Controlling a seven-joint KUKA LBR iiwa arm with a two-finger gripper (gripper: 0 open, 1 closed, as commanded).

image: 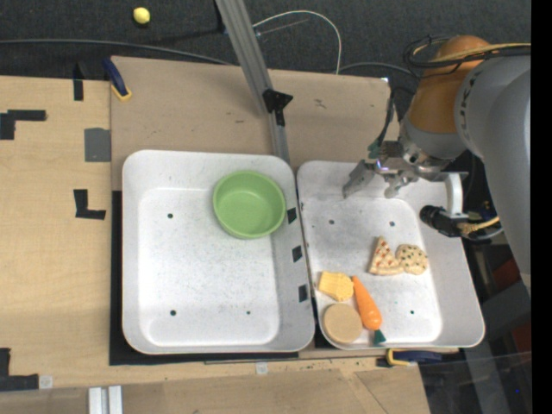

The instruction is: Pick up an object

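Note:
My gripper (377,185) hangs over the far part of the right bin (338,224), fingers spread open with nothing between them. Nearer the front of that bin lie a pizza slice (382,258) and a cookie (412,259) side by side. Further forward sit a yellow cheese block (335,285), an orange carrot (366,304) and a tan round disc (342,323). All of these lie apart from the gripper, toward the front edge. A green bowl (249,203) stands in the left bin (172,257) at its far right corner.
A grey metal pole (250,54) slants down to the bench between the bins' far edges. Cables run behind the bench. A small yellow ball (141,15) lies on the dark floor at the back left.

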